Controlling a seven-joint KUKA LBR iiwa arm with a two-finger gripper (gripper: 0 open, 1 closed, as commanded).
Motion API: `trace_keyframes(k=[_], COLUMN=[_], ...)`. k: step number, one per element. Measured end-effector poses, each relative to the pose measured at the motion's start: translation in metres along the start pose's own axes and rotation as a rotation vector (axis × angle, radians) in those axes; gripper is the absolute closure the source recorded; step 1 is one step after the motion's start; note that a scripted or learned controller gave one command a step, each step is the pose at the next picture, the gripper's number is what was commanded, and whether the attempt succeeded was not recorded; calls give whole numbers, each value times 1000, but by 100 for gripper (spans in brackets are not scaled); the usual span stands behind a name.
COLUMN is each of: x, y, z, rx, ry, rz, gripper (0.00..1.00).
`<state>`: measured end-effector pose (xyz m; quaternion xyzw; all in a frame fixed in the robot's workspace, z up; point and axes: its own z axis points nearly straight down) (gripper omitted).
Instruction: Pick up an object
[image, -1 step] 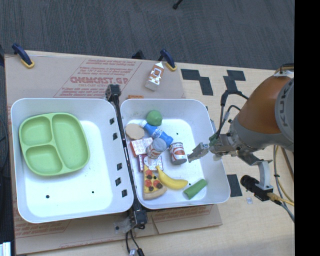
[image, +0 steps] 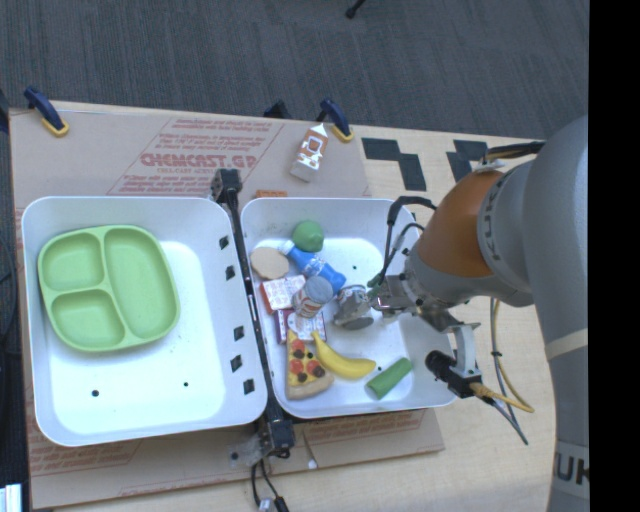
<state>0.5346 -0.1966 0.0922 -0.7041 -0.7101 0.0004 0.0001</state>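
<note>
Bench with two white bins; right bin (image: 425, 395) crowded with toys, so we see the gripper (image: 358, 305) low at a grey object (image: 350, 318); grip state unclear.

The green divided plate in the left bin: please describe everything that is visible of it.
The green divided plate is pale green, looks like plastic and has rounded corners. Raised ridges split it into three compartments: two smaller on the left, one long on the right. It lies flat, right side up, in the upper left part of the left bin, apart from all other objects.
</note>
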Motion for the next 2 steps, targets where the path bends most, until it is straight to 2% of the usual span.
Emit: trace_keyframes(k=[1, 2], x=[-1, 58], y=[0, -57], z=[-10, -131], rx=[2, 0], ry=[-1, 1], rz=[-3, 2], gripper=[100, 100])
